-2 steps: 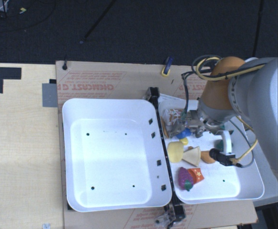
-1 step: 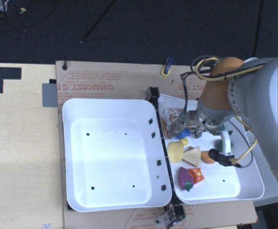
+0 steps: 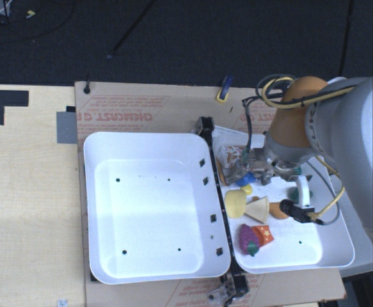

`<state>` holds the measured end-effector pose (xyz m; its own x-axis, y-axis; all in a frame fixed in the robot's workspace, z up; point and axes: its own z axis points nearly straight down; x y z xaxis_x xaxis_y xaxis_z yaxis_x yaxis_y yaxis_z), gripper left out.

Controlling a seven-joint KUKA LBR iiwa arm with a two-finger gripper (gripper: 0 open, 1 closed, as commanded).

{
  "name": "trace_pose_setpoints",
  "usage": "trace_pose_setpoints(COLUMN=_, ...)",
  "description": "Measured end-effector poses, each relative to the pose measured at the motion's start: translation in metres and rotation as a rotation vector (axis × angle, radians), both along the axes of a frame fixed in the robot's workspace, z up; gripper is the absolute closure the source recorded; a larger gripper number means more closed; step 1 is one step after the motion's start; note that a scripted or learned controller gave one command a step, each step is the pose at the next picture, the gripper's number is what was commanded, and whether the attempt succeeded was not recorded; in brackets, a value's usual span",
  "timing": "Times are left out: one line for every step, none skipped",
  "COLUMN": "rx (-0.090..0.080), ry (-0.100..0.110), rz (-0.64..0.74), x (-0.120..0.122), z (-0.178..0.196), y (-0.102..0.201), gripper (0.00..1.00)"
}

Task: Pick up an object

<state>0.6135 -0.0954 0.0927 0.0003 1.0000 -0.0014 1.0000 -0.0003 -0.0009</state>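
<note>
1. Reaching in from the right, the arm sets its hand (image 3: 249,167) low in the right bin (image 3: 330,251), over the clutter at its upper left; fingers apart or together, I cannot tell
2. Nearby lie a yellow piece (image 3: 235,203), a tan wedge (image 3: 258,209) with its tip pointing left, and a purple toy (image 3: 248,238)
3. Printed writing on the cardboard (image 3: 141,107) under the bins sits upside down, unreadable

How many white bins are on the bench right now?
2: the left bin sits at the centre, the right bin lies beside it under the arm, holding the small objects.
</note>
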Motion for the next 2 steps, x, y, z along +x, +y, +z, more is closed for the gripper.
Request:
trace_pose_setpoints(rx=0.0, ry=0.0, rz=0.0, x=0.0, z=0.0, y=0.0, gripper=0.0)
trace_pose_setpoints(rx=0.0, ry=0.0, rz=0.0, x=0.0, z=0.0, y=0.0, gripper=0.0)
